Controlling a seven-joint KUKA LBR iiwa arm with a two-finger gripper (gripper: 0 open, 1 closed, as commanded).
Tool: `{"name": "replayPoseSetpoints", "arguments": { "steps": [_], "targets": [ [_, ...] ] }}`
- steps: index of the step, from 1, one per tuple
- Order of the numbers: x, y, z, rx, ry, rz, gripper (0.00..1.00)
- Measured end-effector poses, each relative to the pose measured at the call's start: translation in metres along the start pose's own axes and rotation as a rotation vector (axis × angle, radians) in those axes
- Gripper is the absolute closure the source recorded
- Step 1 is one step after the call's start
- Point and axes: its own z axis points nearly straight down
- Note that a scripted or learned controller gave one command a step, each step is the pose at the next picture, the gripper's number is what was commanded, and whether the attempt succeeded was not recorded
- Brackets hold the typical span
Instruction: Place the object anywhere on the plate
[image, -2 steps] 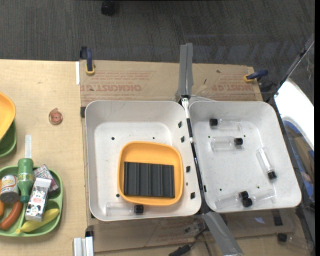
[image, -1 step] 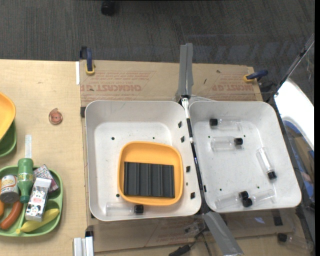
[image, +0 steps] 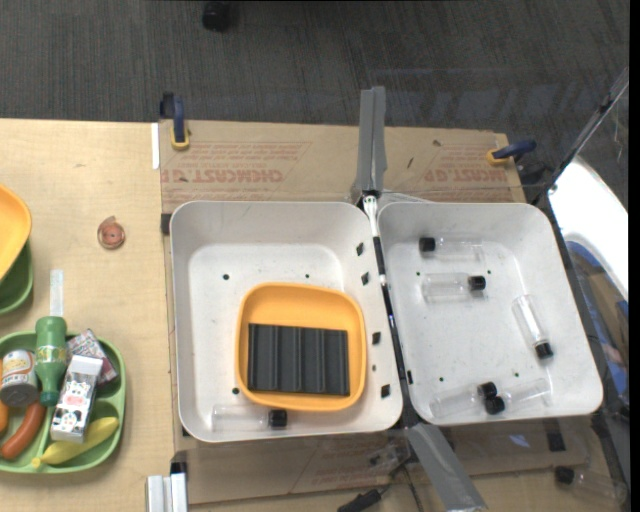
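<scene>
A yellow-orange square plate lies in the left bin, towards its front. A black ribbed rectangular block lies flat on the plate, inside its rim. A clear vial with a black cap lies in the left bin just in front of the plate. Several more clear vials with black caps are scattered in the right bin: one at the back, one below it, one at the right and one at the front.
A green tray of toy food and a bottle stands on the wooden table at the far left, with a yellow bowl behind it. A grey metal bar rises behind the seam between the bins. Clamps hold the cardboard's back edge.
</scene>
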Motion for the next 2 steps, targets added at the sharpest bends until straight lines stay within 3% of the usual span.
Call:
{"name": "replayPoseSetpoints", "arguments": {
  "steps": [2],
  "targets": [
    [-0.0002,0.0,0.0002,-0.002,0.002,-0.87,0.0]
  ]
}}
